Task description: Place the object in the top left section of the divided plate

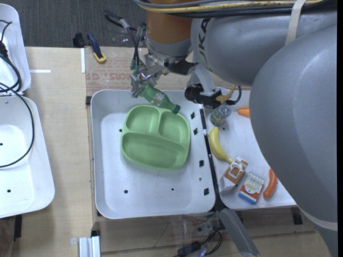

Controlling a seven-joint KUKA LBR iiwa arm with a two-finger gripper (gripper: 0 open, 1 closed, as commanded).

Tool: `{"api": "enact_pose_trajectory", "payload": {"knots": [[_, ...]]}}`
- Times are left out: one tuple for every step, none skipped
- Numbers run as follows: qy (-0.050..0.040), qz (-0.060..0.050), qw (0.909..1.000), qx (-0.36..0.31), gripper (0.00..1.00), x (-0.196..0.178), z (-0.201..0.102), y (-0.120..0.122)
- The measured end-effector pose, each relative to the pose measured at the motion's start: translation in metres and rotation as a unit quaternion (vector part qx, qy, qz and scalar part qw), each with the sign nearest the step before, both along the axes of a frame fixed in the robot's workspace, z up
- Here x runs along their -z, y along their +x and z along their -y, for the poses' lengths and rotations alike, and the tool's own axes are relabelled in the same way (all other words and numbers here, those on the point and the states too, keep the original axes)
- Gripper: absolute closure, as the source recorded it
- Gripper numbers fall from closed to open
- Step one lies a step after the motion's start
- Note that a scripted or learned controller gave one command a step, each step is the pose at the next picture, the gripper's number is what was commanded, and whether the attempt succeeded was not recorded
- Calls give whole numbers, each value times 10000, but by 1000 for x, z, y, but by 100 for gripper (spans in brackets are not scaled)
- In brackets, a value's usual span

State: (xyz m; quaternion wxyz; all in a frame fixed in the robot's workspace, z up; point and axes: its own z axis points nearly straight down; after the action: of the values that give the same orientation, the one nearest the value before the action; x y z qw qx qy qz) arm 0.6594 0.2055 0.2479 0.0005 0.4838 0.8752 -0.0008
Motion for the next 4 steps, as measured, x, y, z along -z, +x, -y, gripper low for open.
{"api": "enact_pose_trajectory", "payload": {"knots": [[1, 1, 10000, 1, 0, 0, 0, 0], [0, 2, 9997, 255, 0, -85, 66, -21], [-3, -14, 9969, 787, 0, 69, 16, -3], [2, -4, 9969, 791, 0, 68, 16, -3]]}}
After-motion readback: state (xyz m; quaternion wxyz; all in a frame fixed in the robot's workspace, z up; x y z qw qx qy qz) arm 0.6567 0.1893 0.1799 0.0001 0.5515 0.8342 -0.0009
